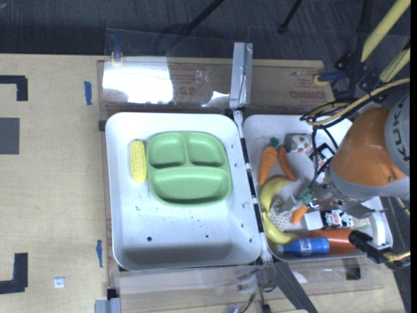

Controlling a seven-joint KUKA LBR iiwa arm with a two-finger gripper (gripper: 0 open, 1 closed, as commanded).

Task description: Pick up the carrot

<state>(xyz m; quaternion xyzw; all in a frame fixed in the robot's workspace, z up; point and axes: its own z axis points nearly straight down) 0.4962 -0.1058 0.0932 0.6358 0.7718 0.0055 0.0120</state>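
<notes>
Camera view: pincer (307, 199) low over right bin's (255, 124) clutter, beside carrot (267, 163).

Arm (371, 152) is reaching in from the right over the right bin (260, 126). Gripper (311, 197) is hanging low amid the clutter. Carrot (267, 164) is lying at the bin's far left, touching the banana (272, 207). Left bin (124, 194) is holding a green tray (189, 167) and corn (137, 160).

Gripper (311, 197) fingers — hidden under wrist
</notes>
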